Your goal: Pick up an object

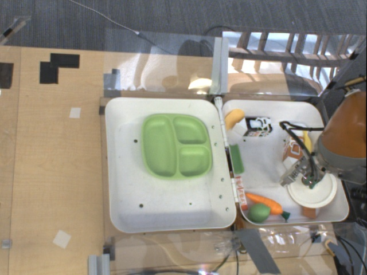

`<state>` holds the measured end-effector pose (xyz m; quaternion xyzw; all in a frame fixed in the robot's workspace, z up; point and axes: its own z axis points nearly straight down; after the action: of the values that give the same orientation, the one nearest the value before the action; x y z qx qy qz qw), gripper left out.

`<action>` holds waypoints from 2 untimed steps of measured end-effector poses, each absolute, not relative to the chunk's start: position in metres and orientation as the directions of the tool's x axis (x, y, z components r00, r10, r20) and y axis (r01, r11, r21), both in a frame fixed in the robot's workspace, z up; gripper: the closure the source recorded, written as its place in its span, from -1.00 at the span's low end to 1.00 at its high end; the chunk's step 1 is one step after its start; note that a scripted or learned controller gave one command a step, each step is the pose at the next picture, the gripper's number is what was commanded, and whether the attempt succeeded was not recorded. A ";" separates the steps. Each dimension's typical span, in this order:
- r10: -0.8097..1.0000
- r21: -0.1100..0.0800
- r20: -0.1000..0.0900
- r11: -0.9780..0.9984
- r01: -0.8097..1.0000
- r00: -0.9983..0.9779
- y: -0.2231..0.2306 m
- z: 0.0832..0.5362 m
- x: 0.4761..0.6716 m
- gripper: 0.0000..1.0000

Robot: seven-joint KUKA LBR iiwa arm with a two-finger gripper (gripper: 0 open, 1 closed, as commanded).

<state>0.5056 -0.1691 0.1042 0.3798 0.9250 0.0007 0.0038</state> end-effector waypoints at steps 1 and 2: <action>0.401 0.001 -0.014 0.916 0.401 -0.916 -0.207 0.202 0.520 1.00; 0.369 0.003 -0.010 0.929 0.369 -0.929 -0.174 0.219 0.566 1.00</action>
<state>0.5656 -0.1740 0.2193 0.1878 0.9822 0.0007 0.0054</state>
